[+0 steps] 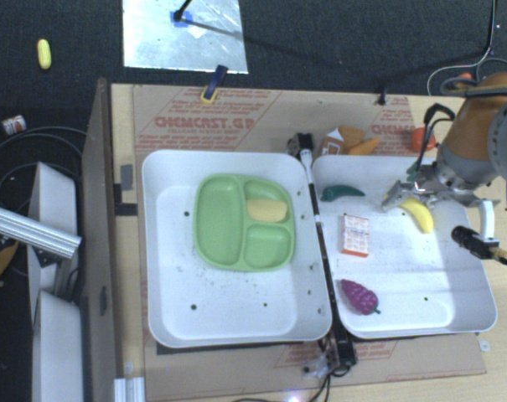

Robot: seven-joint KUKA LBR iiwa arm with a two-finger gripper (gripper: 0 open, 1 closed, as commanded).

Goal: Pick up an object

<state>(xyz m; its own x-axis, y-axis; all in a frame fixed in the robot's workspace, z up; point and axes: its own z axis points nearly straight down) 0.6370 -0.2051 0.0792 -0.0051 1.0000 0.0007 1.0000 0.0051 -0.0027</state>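
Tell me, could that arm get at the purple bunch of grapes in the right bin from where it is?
Probably yes. The grapes lie in the open near the front of the right bin, nothing on top of them. The gripper hovers by the banana farther back, with bare bin floor between.

Setting is a robotics laboratory test cell, not a domestic or retail space. Evidence: two white bins (236, 329) mounted side by side on a makeshift cardboard-covered bench (236, 115); dark carpet (60, 15) around it; loose black cables (18, 174) coiled at nine o'clock; a metal sheet (183, 23) on the floor at twelve o'clock; an industrial arm (479, 132) entering at three o'clock.
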